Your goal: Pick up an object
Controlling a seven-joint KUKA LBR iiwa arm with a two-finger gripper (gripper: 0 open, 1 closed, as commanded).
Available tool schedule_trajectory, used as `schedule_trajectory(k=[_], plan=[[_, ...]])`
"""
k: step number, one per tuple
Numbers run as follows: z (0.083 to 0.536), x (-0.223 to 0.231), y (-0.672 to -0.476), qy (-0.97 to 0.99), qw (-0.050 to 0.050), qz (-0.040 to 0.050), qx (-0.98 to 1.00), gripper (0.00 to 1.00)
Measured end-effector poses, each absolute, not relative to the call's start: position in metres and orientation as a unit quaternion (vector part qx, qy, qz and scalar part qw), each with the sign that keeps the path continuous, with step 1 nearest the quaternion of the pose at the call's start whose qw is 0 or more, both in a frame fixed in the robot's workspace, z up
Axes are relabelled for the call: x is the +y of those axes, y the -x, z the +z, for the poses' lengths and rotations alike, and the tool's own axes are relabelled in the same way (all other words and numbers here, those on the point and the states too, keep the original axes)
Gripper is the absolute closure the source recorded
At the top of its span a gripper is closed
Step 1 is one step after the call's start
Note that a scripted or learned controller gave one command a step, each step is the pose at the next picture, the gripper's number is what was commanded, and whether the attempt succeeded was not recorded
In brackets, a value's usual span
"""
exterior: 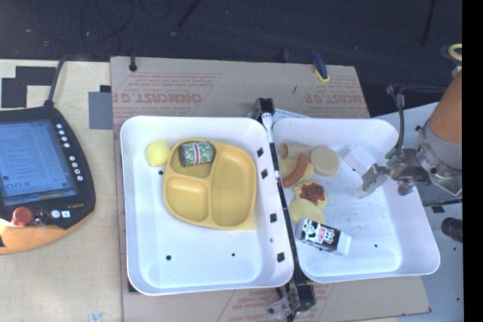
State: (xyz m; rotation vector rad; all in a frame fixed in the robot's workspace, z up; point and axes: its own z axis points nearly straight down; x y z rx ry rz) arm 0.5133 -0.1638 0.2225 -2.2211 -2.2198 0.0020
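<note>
Lying under both bins, a sheet of cardboard (226,90) bore red print that ran upside down; it looked like a maker's name but could not be read with any certainty. On it sat the left bin (143,253) and the right bin (407,253), side by side and touching along a black clamp strip. At the far left a teach pendant (38,166) showed a lit screen whose text was too small to make out.

The arm (449,128) came in from the right, cut off by the frame so that only its orange band and grey wrist showed. A yellow divided tray (215,192) lay in the left bin, and in its upper-left compartment rested a small can (196,153) with a green and red label, the wording unreadable. A yellow ball (157,153) lay just beside the tray's upper-left corner.

The gripper (377,179) hung over the right bin's right half, apart from the objects; whether its claw stood wide or narrow could not be told. In that bin's left part lay a black-and-white carton (324,236) with a cow-patch pattern, a round tan disc (325,160), a sausage (296,170) and a blurred red-and-yellow piece (309,196).
</note>
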Motion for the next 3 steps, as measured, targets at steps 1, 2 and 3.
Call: schedule_trajectory(k=[1,2,3], plan=[[0.14,-0.128,-0.479,0.708,0.0,0.0002,-0.706,0.0],[0.09,-0.091,-0.555,0.706,-0.002,-0.0047,-0.709,0.0],[0.092,-0.089,-0.487,0.707,0.004,0.0022,-0.707,0.0]])
